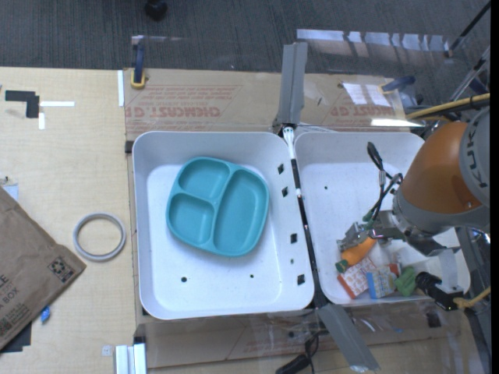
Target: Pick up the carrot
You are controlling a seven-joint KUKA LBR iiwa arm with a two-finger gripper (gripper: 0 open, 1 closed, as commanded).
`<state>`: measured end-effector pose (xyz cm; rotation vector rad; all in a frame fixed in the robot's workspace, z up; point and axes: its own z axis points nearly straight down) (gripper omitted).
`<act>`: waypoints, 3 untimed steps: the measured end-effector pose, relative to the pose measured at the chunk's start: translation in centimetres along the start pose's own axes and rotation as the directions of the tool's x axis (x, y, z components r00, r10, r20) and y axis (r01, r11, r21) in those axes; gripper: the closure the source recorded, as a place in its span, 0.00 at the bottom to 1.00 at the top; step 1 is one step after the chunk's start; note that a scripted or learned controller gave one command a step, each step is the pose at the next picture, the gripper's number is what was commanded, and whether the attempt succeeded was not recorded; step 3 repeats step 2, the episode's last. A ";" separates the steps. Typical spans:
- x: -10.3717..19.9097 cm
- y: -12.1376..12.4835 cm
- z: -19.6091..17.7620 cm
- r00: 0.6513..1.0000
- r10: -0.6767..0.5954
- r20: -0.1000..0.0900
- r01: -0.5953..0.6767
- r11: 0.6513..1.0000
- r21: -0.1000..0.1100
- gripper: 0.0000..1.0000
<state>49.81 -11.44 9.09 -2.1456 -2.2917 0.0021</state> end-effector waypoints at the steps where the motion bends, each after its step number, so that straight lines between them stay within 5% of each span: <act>1: -0.1 0.0 -0.9 1.000 0.004 0.000 -0.004 1.000 0.000 1.00; 2: 7.2 7.3 -10.0 0.979 0.205 0.002 -0.205 0.979 0.000 1.00; 3: 7.2 7.3 -10.0 0.979 0.205 0.002 -0.205 0.979 0.000 1.00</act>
